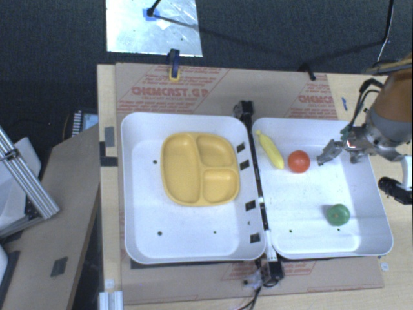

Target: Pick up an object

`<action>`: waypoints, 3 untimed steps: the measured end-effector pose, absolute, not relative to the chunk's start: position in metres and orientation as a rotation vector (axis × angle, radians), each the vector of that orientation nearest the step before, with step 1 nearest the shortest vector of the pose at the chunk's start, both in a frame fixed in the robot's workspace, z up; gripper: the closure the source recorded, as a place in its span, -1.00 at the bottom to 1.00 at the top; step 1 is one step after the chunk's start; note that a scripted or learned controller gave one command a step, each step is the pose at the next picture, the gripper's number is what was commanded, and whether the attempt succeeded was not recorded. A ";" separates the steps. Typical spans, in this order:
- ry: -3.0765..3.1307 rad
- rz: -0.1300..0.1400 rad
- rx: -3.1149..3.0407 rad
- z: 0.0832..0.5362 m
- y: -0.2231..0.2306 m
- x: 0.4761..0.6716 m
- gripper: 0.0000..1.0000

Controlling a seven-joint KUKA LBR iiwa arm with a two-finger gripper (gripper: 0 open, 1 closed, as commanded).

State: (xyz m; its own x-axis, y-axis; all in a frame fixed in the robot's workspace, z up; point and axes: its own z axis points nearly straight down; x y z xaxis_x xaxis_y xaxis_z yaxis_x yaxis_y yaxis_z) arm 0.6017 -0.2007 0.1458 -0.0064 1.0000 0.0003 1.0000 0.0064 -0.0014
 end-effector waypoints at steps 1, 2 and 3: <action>-2.230 0.001 -2.214 0.104 -0.201 0.606 -1.00; -2.231 0.000 -2.214 0.084 -0.200 0.607 -1.00; -2.236 -0.004 -2.214 0.096 -0.200 0.609 1.00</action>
